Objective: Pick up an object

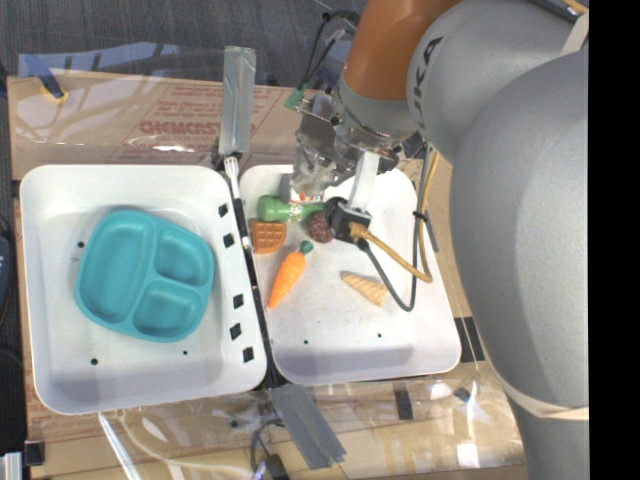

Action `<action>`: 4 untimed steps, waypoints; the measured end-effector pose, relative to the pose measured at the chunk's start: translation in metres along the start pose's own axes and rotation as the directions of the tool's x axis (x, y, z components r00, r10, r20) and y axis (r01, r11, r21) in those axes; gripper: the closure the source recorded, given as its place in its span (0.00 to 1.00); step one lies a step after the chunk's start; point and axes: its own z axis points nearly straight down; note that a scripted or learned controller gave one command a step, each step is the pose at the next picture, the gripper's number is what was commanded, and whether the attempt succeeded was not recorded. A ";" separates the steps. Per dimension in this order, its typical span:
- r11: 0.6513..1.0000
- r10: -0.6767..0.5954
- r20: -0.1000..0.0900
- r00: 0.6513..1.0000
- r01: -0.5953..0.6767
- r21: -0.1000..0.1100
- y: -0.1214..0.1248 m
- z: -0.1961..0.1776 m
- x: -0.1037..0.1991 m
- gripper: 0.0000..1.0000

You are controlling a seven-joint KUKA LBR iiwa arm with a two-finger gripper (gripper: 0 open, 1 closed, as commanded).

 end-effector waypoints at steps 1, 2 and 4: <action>0.995 0.103 0.000 0.995 -0.103 0.005 -0.050 0.029 0.123 1.00; 0.992 0.123 -0.002 0.992 -0.123 -0.003 -0.024 -0.011 0.076 1.00; 0.921 0.390 0.003 0.921 -0.390 0.001 0.043 0.023 -0.113 1.00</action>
